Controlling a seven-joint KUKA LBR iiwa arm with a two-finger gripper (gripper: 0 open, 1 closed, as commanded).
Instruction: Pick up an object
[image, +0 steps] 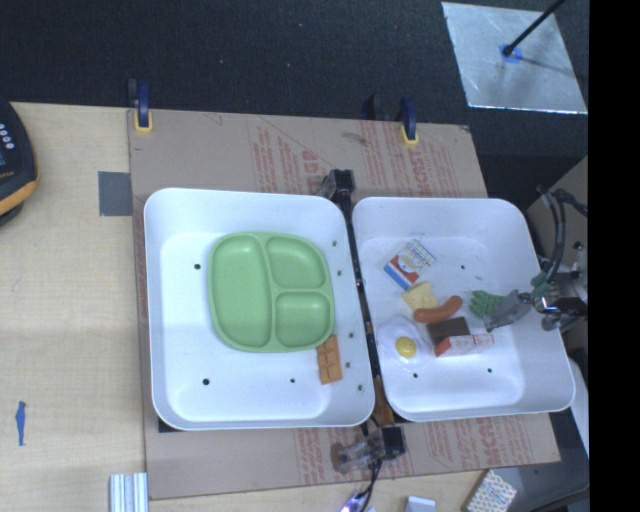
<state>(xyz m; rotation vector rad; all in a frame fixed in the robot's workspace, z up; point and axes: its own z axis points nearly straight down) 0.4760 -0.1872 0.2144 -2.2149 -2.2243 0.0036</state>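
Nearest the lens, at the bottom of the view, a black clamp (385, 440) joins the two bins on the cardboard-covered table (300, 160). Further up and to the right sits the tool (520, 300), reaching in over the right rim of the right bin (490, 395); whether it is open or closed I cannot tell, since its tip is small and blurred.

Just beside the tool's tip, on its left, lies a small green object (487, 301) (its shape is too indistinct to name), apparently touching or nearly touching the tip, though nothing can be seen gripped. Further left of the tool are an orange-red sausage (439, 310), a yellow wedge (420, 297) and, beyond them, a white, red and blue packet (408, 264). Below the sausage, toward the camera from the tool, rests a dark brown and red box (458, 338), and left of that a yellow ball (405, 348).

Well apart from the tool, in the left bin (170, 300), lies a green divided plate (270, 291), with a small orange waffle-like piece (328, 361) near that bin's lower right corner.
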